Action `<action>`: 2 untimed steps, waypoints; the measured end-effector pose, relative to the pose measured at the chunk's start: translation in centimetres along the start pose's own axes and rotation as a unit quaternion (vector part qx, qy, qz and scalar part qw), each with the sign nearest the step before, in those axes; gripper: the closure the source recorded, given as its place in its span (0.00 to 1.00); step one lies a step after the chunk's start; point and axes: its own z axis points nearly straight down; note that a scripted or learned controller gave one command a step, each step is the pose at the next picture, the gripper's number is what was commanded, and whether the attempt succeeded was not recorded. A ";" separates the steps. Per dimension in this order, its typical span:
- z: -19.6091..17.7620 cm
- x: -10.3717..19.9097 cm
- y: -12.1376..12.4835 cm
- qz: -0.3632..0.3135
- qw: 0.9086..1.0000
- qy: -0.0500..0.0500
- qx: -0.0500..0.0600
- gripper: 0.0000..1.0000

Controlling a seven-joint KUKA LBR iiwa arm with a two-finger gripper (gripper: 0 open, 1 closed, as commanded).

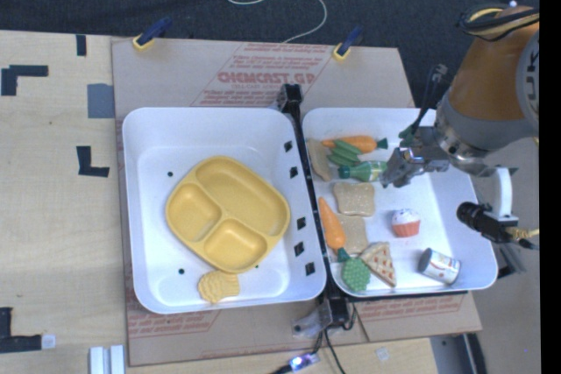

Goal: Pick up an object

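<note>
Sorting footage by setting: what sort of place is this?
Probably a robot test bench: two white bins clamped on cardboard, toy food like a cupcake, and a yellow divided plate.

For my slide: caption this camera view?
Grey arm's gripper hovers over toy food in right white bin; yellow divided tray left.

The arm [491, 83] is seen reaching in from the right of the camera view, its grey body bent downward and leftward, with the orange band set above the wrist. The dark hand [396, 171] is carried low at the end of the wrist and is pointed to the left and slightly downward.
</note>
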 end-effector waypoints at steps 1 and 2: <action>-0.1 5.3 -2.7 0.000 1.000 0.000 0.001 1.00; 1.5 7.0 -4.9 0.002 1.000 0.000 0.002 1.00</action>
